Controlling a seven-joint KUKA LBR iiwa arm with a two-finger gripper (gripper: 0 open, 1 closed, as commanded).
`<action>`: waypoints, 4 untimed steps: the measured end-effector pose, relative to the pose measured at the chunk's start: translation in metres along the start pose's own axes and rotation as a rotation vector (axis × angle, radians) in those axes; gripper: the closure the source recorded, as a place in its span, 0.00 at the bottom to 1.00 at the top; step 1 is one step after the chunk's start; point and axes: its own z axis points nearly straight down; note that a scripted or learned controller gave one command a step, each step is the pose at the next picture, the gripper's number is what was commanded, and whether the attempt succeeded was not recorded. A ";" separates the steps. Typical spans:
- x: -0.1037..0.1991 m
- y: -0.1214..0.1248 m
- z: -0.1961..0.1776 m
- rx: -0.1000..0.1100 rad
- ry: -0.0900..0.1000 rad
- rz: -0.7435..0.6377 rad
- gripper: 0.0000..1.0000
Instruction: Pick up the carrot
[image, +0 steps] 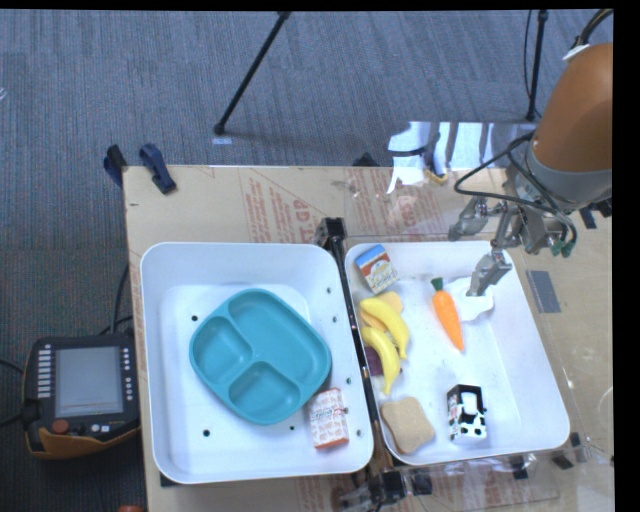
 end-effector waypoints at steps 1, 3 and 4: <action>0.009 -0.073 0.170 -0.002 0.013 0.222 0.00; 0.043 0.052 0.173 0.002 0.005 0.812 0.00; 0.041 0.053 0.161 0.002 0.001 0.804 1.00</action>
